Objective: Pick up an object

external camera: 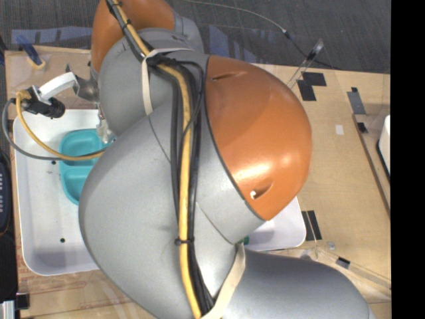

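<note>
Bench: wooden top [339,151] with black tape marks, carrying a white bin [40,244] at the left; a second bin's corner [292,228] shows under the arm.
Arm: grey and orange body [199,178] covers most of the view, with a bundle of black and yellow cables [182,145] strapped along it.
Gripper: metal end [103,128] sits low over the left bin; whether it is released or clenched cannot be told.
Object: teal container [78,158] lies in the left bin, directly beside and partly under the gripper; contact cannot be confirmed.
Hose: yellow loop [40,153] runs across the bin, beyond the gripper.
</note>
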